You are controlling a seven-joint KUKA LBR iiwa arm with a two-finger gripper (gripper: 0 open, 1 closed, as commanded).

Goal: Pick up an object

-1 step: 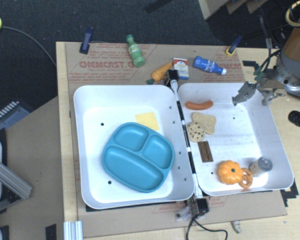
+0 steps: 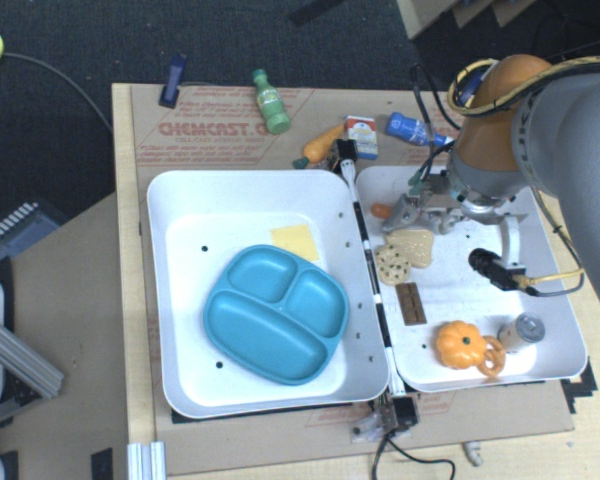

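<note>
My gripper [image 2: 421,215] is down in the far part of the right bin [image 2: 560,298], just above a pale beige cracker-like piece [image 2: 412,245]. A spotted beige piece [image 2: 388,263] lies beside that one. A small orange bit [image 2: 380,209] sits to the gripper's left. Nearer the front are a brown block [image 2: 411,304], an orange pumpkin [image 2: 461,343] and a small grey can [image 2: 527,329]. Nothing shows between the gripper's tips.
The left bin [image 2: 175,218] holds a blue divided plate [image 2: 275,313] and a yellow slice [image 2: 296,239]. Behind the bins on the board lie a green bottle [image 2: 272,103], a blue item [image 2: 172,80], a carrot [image 2: 325,144], a small carton [image 2: 361,136] and a blue bottle [image 2: 409,128].
</note>
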